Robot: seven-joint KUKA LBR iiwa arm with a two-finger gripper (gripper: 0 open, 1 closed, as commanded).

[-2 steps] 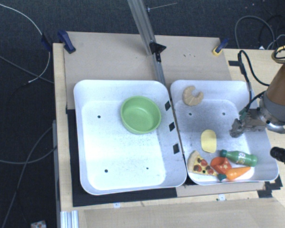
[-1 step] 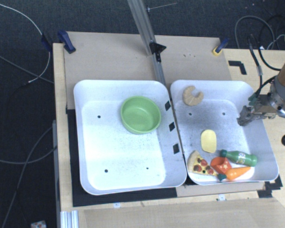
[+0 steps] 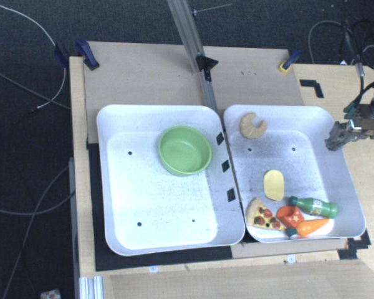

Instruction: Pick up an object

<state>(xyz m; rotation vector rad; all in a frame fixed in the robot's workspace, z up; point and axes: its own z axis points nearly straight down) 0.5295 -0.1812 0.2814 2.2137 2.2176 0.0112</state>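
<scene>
Now: left bin (image 3: 121, 229) – green bowl (image 3: 185, 149) | right bin (image 3: 346, 192) – toy foods (image 3: 290, 215)

It looked like a robotics lab or test cell, not a home. A plywood bench (image 3: 143, 73) stood on dark carpet (image 3: 25, 136), its sheet pinned by a blue clamp (image 3: 87, 55) at eleven o'clock and another clamp (image 3: 290, 60) at one o'clock. Loose black cables (image 3: 25, 17) trailed across the floor at nine and ten o'clock, and more coiled at two o'clock. An aluminium strut (image 3: 184, 23) ran in from twelve o'clock toward the seam between two white bins (image 3: 112, 229). The right bin held plastic toy food (image 3: 290, 215) toward five o'clock, stand-in goods rather than real groceries. Black tape marks (image 3: 311, 87) sat on the bench at two o'clock.
</scene>
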